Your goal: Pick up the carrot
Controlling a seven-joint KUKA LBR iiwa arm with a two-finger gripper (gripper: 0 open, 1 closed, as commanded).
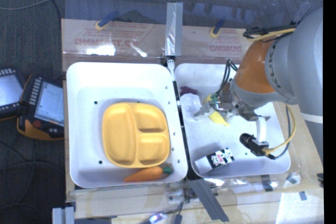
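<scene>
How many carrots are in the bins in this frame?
1. The carrot lies along the near wall of the left bin, just below the yellow plate. The arm may hide others in the right bin.

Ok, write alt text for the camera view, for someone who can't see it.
An orange carrot lies in the left white bin, along its near wall just below a yellow divided plate. The grey and orange robot arm reaches over the right bin, its gripper low among small items there, well away from the carrot.
</scene>
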